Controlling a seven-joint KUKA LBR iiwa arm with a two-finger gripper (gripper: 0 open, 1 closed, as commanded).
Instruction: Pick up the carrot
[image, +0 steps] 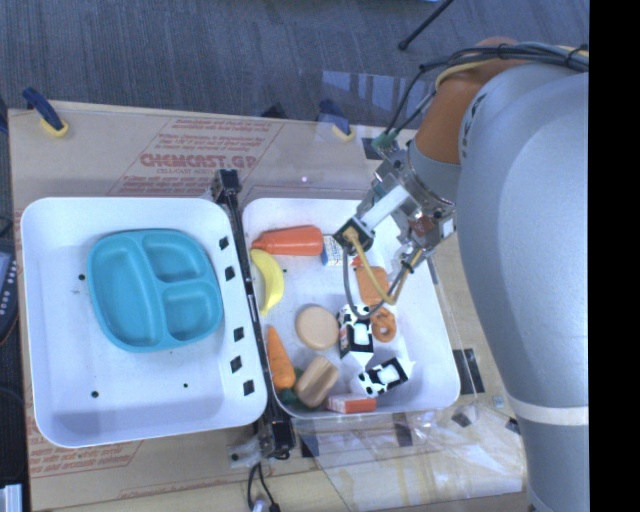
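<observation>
A small tapered orange carrot (281, 358) lies along the left wall of the right bin (438, 330), near its front. A longer orange-red piece (289, 241) lies at the back of the same bin. My gripper (397, 280) hangs over the right half of that bin, well to the right of the carrot and apart from it. Just beside the gripper lie an orange oblong piece (371, 284) and a small orange round piece (384, 324); I cannot make out whether either is touched.
The right bin also holds a banana (268, 279), a tan disc (317, 327), a brown bread-like piece (317, 380), two black-and-white toys (355, 331) (385, 375) and a red block (351, 404). The left bin (50, 330) holds a blue divided plate (155, 288).
</observation>
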